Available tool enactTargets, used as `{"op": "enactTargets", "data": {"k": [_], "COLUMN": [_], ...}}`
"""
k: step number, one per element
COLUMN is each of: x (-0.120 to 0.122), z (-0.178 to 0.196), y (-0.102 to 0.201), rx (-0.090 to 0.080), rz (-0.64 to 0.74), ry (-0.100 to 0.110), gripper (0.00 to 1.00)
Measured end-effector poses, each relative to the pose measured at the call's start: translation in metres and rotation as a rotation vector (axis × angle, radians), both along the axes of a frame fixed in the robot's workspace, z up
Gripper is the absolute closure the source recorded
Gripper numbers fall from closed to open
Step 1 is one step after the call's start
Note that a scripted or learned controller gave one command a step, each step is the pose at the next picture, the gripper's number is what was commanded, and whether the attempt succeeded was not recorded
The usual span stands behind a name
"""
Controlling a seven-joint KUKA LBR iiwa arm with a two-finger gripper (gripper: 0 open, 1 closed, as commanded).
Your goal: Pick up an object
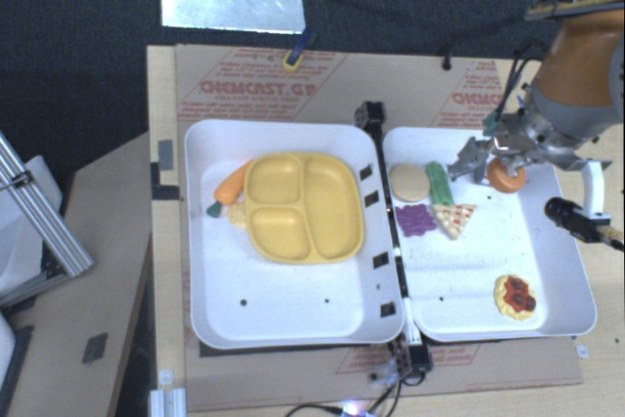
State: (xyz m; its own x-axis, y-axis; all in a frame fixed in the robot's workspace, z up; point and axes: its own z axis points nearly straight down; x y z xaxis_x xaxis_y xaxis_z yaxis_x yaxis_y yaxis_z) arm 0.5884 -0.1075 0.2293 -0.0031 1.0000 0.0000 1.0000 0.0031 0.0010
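Camera view: the arm hangs over the toy food in the right bin

Nearest to us in the right bin (566, 308) lies a small toy pizza (515, 296), yellow with red dots, well apart from the rest. A bit further back sit a purple toy (417, 220) and a white wedge with red specks (455, 218), touching each other. Behind them are a round tan toy bun (409, 182) and a green stick-shaped toy (438, 183), side by side. Further back still is an orange round toy (507, 176), and the gripper (493, 159) hovers right at it. I cannot tell how its fingers stand, or whether it has any toy.

In the left bin (210, 308) rests a yellow tray with three parts (298, 208). A toy carrot (231, 183) peeks out at its far left side.

I think the arm is lining up on the orange round toy. To do it well, it should come straight down with one finger on each side of the toy, go low enough to reach its middle, then squeeze and lift slowly. It should stay off the bin wall close by, and not bump the green toy.
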Motion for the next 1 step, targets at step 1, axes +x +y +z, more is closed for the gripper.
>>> {"op": "enactTargets", "data": {"k": [1], "x": [0.0097], "z": [-0.0502], "y": [-0.0034], "rx": [0.0], "rz": [-0.002], "ry": [0.002], "gripper": [0.0]}}
